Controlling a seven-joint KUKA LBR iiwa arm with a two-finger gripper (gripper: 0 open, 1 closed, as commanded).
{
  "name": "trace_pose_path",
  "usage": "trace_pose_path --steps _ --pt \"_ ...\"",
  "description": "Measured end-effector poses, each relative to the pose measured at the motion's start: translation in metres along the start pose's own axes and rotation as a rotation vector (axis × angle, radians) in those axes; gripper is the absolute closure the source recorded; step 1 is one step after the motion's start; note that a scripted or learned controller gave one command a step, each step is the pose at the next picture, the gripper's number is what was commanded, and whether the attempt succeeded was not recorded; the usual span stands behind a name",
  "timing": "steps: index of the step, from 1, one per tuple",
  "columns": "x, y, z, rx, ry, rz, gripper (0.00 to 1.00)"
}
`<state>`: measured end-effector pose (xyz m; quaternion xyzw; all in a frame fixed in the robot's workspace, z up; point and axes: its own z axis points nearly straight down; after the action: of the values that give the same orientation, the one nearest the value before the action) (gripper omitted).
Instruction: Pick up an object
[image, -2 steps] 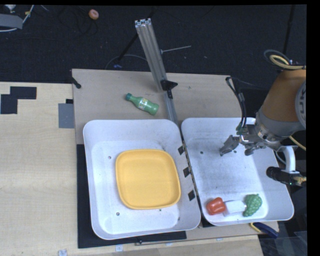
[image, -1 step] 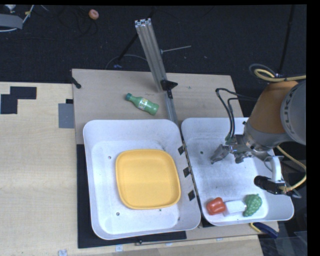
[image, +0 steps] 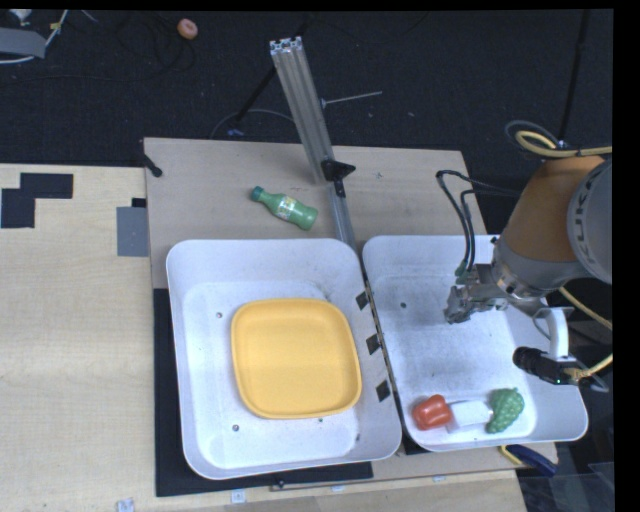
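A yellow square plate (image: 296, 357) lies flat in the left bin (image: 200, 270). In the right bin (image: 420, 340), near its front edge, a red pepper-like toy (image: 431, 412), a small white piece (image: 467, 413) and a green broccoli-like toy (image: 506, 409) lie in a row. My gripper (image: 458, 309) hangs over the right bin's middle right, well behind those three things. Nothing shows between its fingers, and the arm above hides how they stand.
A green bottle (image: 285, 207) lies on the bench behind the left bin. A slanted metal rail (image: 310, 100) rises at the back centre. Black clips (image: 372, 340) sit on the wall between the bins. Cables loop by the arm at right.
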<state>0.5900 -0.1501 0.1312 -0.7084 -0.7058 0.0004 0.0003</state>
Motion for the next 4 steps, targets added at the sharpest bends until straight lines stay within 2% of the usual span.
trace_pose_path --steps 3,4 --pt "0.008 0.016 -0.150 -0.005 -0.001 -0.003 1.00" --pt "0.067 -0.001 -0.140 0.000 0.001 -0.007 1.00"
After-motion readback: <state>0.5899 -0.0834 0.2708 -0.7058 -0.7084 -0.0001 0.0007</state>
